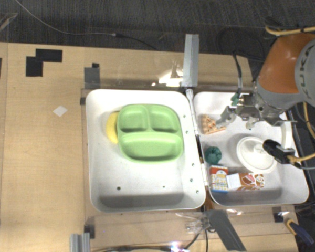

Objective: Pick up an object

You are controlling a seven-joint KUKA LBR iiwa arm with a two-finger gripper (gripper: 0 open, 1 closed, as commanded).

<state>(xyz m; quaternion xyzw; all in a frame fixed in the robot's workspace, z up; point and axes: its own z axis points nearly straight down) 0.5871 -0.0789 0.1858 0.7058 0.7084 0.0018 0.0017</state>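
Hovering over the back of the right bin point(299, 193), the tool point(236, 109) hangs just above a small patterned packet point(212, 124), probably lined up for a descent; whether it is apart or together cannot be told. Nothing is visibly held. Other candidates lie close by: a white round lid point(254, 152), a dark green ball point(213, 154) and small cartons point(226, 180). A green divided tray point(149, 132) covers a yellow item point(112, 127) in the left bin point(142, 193).

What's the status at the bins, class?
Gripper hovers over right bin, holding nothing visible. Nearest: snack packet, untouched. White lid, teal ball close by.
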